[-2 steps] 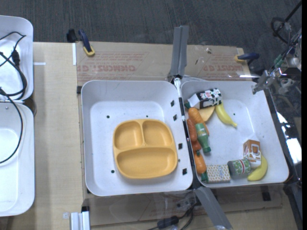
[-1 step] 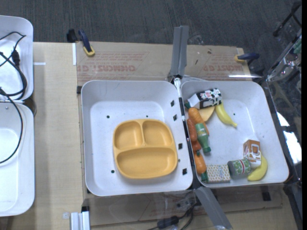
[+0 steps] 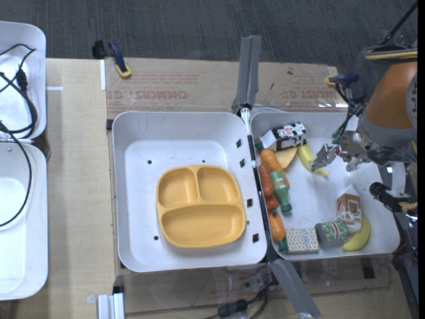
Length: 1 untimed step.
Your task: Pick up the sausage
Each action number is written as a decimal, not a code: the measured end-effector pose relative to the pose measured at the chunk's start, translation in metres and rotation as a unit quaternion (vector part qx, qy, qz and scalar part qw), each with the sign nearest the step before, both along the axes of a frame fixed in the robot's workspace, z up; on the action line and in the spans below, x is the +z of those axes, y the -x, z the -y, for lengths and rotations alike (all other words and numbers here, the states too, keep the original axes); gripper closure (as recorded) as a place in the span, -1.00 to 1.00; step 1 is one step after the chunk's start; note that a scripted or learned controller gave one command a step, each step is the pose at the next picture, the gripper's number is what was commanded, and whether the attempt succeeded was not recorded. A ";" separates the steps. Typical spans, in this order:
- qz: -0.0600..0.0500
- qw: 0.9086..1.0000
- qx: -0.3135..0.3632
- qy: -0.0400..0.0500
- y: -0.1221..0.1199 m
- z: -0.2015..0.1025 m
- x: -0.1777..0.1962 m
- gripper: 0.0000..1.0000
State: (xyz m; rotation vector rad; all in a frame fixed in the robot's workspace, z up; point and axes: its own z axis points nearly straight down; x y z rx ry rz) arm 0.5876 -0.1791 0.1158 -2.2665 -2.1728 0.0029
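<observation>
While the gripper (image 3: 327, 157) hangs with fingers spread and nothing between them by a small banana (image 3: 306, 157), the sausage (image 3: 267, 188) lies well apart against the right bin (image 3: 378, 248) divider wall, wedged beside a green bottle (image 3: 281, 193); closing there risks pinching the bottle or wall instead.

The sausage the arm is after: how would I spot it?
Look in the right-hand white bin, along its left wall. There, a reddish-brown link sausage lies lengthwise under a green bottle. It is darker and knobblier than the smooth orange carrot above it.
</observation>
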 end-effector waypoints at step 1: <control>-0.001 0.998 -0.066 0.000 0.071 -0.047 -0.026 -1.00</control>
